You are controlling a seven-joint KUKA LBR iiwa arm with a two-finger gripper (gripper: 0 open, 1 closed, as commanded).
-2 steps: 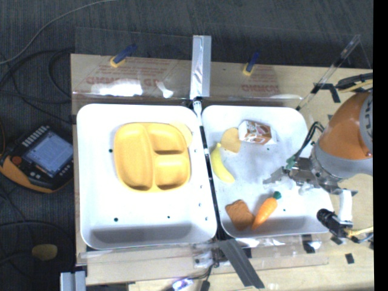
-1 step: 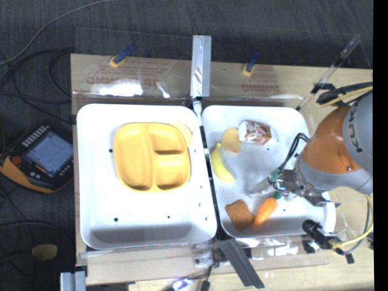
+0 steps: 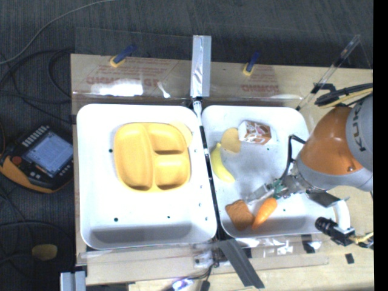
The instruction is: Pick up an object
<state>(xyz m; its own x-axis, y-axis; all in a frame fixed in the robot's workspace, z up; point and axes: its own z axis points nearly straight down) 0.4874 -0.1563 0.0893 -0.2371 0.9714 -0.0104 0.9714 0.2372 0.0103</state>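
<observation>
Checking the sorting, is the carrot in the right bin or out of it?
In: the carrot lies on the right bin's floor near its front wall.

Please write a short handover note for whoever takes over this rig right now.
End effector: low in the right bin, just above the carrot; finger state not visible, no hold confirmed.
Right bin: carrot and brown bread-like piece near the front wall, banana along the left wall, wrapped snack at the back.
Left bin: yellow divided tray.
Done: approach. Left: grasp and lift.
</observation>
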